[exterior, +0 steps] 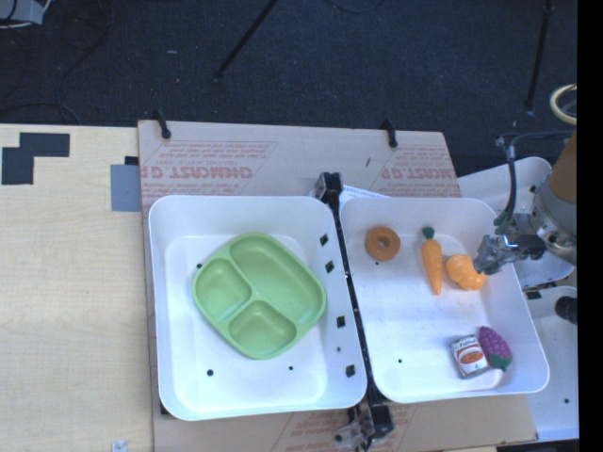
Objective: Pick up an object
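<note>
The arm reaches in from the right, and its gripper (492, 255) sits low over the right bin's (415, 365) upper right part, at the edge of a small orange-yellow toy (463, 271). Whether the fingers are spread or closed cannot be told — the metal tip is small and blurred against the toy, and nothing is plainly seen between them.

Just left of the orange-yellow toy lies a toy carrot (431, 263), green end toward the far wall, and further left a brown doughnut (382, 243). Near the right bin's front right corner a small can (468, 357) lies touching a purple bunch of grapes (495, 346).

The left bin (179, 365) holds a green divided plate (259, 295) — three compartments, lying flat. Both bins rest on cardboard (283, 163) on the counter (66, 299).
</note>
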Robot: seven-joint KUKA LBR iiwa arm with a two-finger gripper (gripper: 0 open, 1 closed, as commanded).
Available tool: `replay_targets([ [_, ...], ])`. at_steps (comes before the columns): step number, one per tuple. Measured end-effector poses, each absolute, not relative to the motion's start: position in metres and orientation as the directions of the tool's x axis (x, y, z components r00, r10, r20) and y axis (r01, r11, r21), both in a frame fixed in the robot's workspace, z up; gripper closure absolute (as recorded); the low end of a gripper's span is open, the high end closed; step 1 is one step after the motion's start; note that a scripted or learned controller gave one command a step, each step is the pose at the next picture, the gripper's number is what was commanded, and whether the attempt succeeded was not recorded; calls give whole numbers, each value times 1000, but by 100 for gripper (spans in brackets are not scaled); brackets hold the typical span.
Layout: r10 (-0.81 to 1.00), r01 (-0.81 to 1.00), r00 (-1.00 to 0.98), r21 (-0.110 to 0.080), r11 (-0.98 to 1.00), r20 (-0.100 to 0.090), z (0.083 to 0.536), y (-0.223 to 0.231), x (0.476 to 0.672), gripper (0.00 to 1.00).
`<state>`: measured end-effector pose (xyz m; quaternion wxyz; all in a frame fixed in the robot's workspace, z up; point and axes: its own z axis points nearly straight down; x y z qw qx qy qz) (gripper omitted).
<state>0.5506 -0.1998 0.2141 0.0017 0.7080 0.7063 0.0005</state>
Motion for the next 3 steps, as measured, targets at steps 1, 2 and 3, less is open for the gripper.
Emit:
replay_targets([
  [1,1000,1000,-1,4,1,-1,267,-201,551,100],
  [2,1000,1000,-5,-2,5,3,271,-147,553,100],
  [3,1000,1000,-5,-4,5,3,259,-87,554,100],
])
